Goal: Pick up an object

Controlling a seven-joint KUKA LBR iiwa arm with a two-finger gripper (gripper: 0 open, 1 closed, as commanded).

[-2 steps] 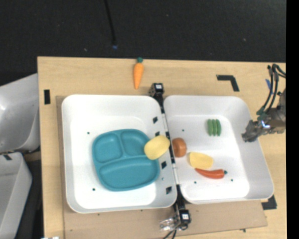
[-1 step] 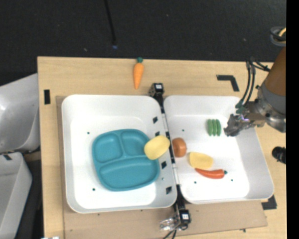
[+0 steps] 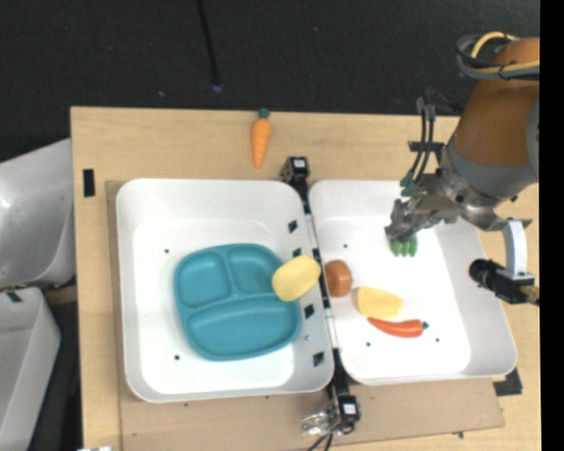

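The gripper (image 3: 406, 233) hangs in the right bin (image 3: 470, 346) directly over a small green object (image 3: 405, 246), whether it grips it I cannot tell.

A light wooden bench (image 3: 169, 139) carries two shallow white bins side by side: the left bin (image 3: 136, 252) and the right bin (image 3: 479, 346), which meet along the bench's middle. Bare wood shows along the bench's far edge and near edge. Around the bench lies a dark, speckled floor (image 3: 122, 36), crossed by a thin dark line (image 3: 205, 26) beyond the far edge. Off the bench's left edge stands a white, glossy piece of furniture (image 3: 19, 224). The light is even, with soft shadows.
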